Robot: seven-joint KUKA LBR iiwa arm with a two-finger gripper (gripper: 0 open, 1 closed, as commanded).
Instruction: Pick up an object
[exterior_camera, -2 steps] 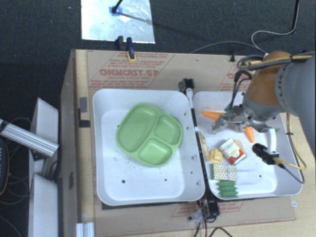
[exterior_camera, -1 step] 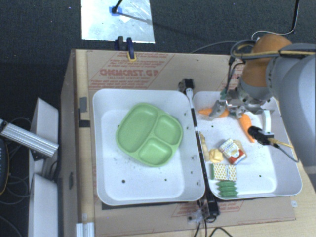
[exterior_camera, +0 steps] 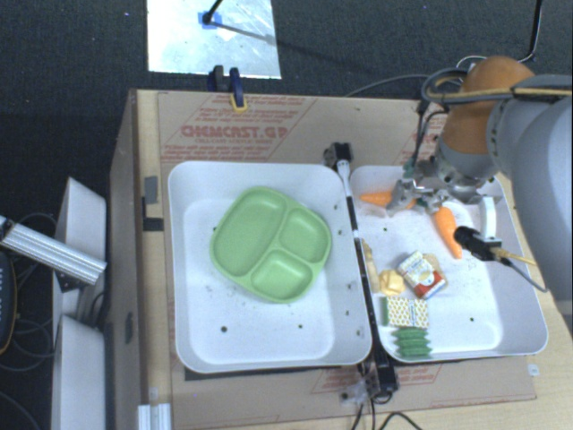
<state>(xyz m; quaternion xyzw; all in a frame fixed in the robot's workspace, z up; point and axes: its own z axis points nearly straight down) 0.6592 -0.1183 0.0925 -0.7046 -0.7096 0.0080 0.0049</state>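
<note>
My gripper (exterior_camera: pixel 414 192) hangs low over the back of the right bin (exterior_camera: pixel 519 325), under the grey arm with its orange band. A small orange carrot piece (exterior_camera: pixel 376 200) lies just left of the gripper, touching or nearly touching it. A longer orange carrot (exterior_camera: pixel 446 227) lies to the gripper's right front. Nearer the front are a red and white packet (exterior_camera: pixel 423 274), a yellow chunk (exterior_camera: pixel 391 282), a pale cracker block with green dots (exterior_camera: pixel 405 312) and a green bean bundle (exterior_camera: pixel 412 340). I cannot see whether anything sits between the fingers.
The left bin (exterior_camera: pixel 201 330) holds a light green divided plate (exterior_camera: pixel 270 243). A dark rail (exterior_camera: pixel 356 240) separates the two bins. The arm covers the right bin's back right corner. The bench's cardboard edge runs behind both bins.
</note>
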